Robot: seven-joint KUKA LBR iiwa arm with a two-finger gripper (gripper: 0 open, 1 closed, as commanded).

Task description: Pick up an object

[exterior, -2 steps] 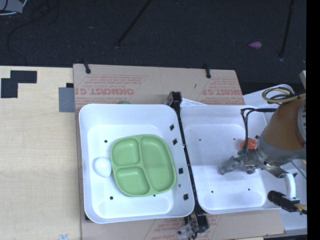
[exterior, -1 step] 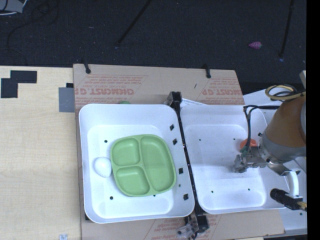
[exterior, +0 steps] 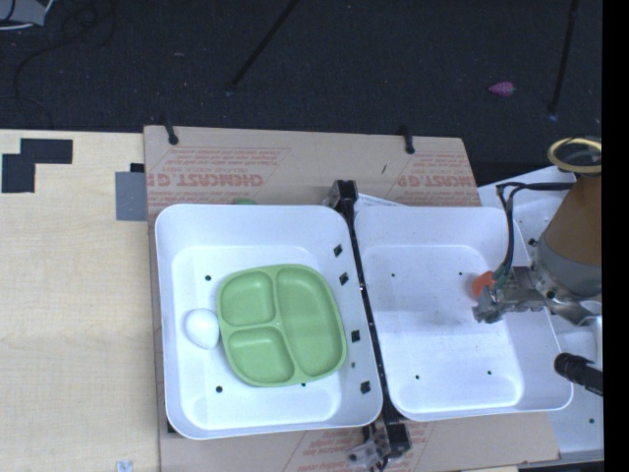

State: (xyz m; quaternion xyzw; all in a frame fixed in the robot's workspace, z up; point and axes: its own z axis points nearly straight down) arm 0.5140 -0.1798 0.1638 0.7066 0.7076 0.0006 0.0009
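A green three-compartment plate point(exterior: 281, 324) lies flat in the left bin point(exterior: 252, 228). A small white ball point(exterior: 202, 327) rests against the plate's left edge. In the right bin point(exterior: 432, 229), near its right wall, a small orange object point(exterior: 482, 283) sits right at the tip of my gripper point(exterior: 490, 306). The gripper reaches in low from the right over the bin's right side. The grey gripper body covers part of the orange object, and whether the object is held is unclear.
A black divider point(exterior: 359, 303) joins the two bins. Both stand on a cardboard sheet point(exterior: 295, 165) over a light wooden bench point(exterior: 69, 293). The arm's grey and orange body point(exterior: 580, 229) rises at the right edge, with cables beside it.
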